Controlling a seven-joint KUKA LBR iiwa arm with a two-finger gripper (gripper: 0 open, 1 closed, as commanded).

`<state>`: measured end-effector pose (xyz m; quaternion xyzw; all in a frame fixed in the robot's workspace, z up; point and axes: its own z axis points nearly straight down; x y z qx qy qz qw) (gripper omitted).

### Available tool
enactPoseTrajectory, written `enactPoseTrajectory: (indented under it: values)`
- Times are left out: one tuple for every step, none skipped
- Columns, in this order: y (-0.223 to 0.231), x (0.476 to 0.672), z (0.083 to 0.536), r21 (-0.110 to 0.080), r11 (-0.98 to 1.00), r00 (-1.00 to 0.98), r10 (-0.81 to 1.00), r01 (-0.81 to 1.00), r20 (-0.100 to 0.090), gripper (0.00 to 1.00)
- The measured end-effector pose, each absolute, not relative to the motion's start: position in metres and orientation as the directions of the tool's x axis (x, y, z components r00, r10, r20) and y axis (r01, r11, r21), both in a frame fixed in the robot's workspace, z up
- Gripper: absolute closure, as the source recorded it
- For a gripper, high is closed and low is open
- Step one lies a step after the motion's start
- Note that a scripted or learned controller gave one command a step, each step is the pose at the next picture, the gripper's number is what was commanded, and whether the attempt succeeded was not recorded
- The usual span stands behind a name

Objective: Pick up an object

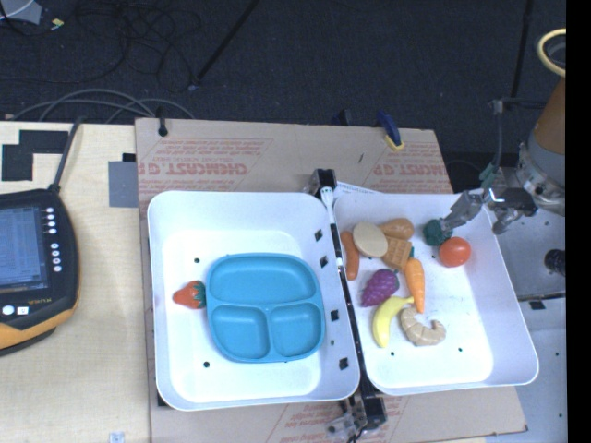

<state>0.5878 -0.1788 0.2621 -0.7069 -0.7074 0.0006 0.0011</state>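
Note:
My gripper (483, 216) hangs over the far right rim of the right bin (503, 358). It is open, with nothing between its fingers. Its left finger (461, 212) ends just above a dark green toy (434, 233), and a red tomato (453, 251) lies right below it. Further left in that bin lie a carrot (416, 282), purple grapes (379, 287), a banana (388, 317), a beige croissant (423, 330), a round tan bun (370, 240) and a long orange piece (350, 255).
The left bin (171, 358) holds a blue divided plate (265, 305) with a strawberry (189, 294) against its left side. Both bins rest on cardboard (277, 155). A control pendant (32, 266) lies at the far left, and cables run along the dark floor behind.

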Motion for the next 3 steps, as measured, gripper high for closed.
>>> enactPoseTrajectory:
  values:
    - [-0.063,0.632,0.182,-0.008,0.011,-0.011,1.0,1.0,0.006,0.0]
    - [-0.007,0.596,0.213,-0.004,0.006,-0.006,1.0,1.0,0.003,0.0]
    - [0.021,0.544,0.322,0.007,0.004,-0.004,1.0,1.0,0.003,0.0]
